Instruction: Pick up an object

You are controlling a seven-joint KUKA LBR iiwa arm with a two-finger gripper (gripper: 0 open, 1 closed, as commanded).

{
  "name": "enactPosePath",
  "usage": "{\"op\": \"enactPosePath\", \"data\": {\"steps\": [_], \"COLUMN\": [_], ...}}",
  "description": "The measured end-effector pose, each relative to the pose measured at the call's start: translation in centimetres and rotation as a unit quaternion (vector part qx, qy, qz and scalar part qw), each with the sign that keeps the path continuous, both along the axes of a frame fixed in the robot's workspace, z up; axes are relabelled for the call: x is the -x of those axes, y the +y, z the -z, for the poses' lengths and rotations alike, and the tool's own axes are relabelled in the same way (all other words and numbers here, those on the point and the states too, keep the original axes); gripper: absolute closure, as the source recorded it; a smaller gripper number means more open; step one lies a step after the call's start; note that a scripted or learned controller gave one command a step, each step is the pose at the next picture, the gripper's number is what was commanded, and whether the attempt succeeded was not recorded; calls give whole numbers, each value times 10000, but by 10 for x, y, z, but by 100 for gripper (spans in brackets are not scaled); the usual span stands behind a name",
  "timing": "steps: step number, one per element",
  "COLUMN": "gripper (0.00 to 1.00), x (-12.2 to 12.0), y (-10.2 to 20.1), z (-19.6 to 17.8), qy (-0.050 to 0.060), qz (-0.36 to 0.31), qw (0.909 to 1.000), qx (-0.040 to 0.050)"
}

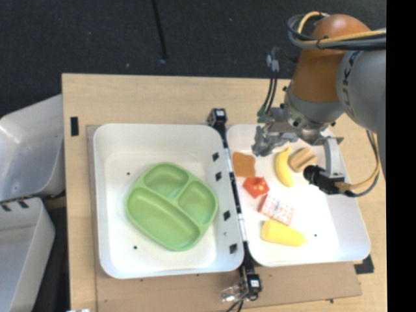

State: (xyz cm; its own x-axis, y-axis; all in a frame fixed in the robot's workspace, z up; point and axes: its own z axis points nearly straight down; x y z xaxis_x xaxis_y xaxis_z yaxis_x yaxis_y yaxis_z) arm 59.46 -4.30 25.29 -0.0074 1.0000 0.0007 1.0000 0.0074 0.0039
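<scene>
From here I can't make out the gripper (265, 142) fingers under the wrist, the arm (338, 57) runs off the right edge, and its bulk hides the right bin's (344, 239) far corner.

We note a pale wooden bench (162, 99) against a dark floor. On it sit two shallow white bins side by side: the left bin (104, 239) and the right bin (344, 239), their inner walls touching. Small black clips (217, 116) mark that shared seam, at the far end and along its length. In the left bin we see a green divided plate (170, 204), three compartments, lying flat near the middle. White plastic containers (26, 155) stand off the bench's left edge.
</scene>
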Motion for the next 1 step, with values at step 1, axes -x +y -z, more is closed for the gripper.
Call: {"op": "enactPosePath", "data": {"steps": [1], "gripper": [100], "x": [-20], "y": [44], "z": [8], "qy": [7], "qz": [11], "qw": [10000], "qx": [7]}}
